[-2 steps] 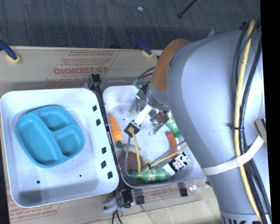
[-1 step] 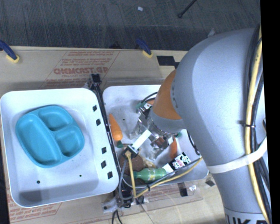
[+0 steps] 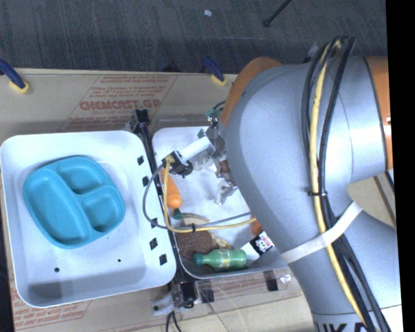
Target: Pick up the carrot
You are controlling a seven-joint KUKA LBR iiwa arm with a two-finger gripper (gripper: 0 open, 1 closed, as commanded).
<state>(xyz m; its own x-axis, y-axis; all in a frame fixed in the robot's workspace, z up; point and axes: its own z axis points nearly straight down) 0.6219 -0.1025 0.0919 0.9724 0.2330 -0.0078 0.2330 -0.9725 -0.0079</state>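
The carrot (image 3: 173, 195) is a short orange piece lying by the left wall of the right bin (image 3: 166, 140), pointing along the wall. My gripper (image 3: 223, 180) hangs over the middle of that bin, to the right of the carrot and apart from it. Its two thin fingers (image 3: 225, 168) stand open with nothing between them. The big grey arm hides the right half of the bin.
A green bottle (image 3: 223, 259) lies at the right bin's near edge, beside a brown item (image 3: 204, 240) and a small black-and-white object (image 3: 263, 243). A pale curved piece (image 3: 190, 218) sits just below the carrot. The left bin (image 3: 33, 289) holds a blue divided plate (image 3: 74, 200).
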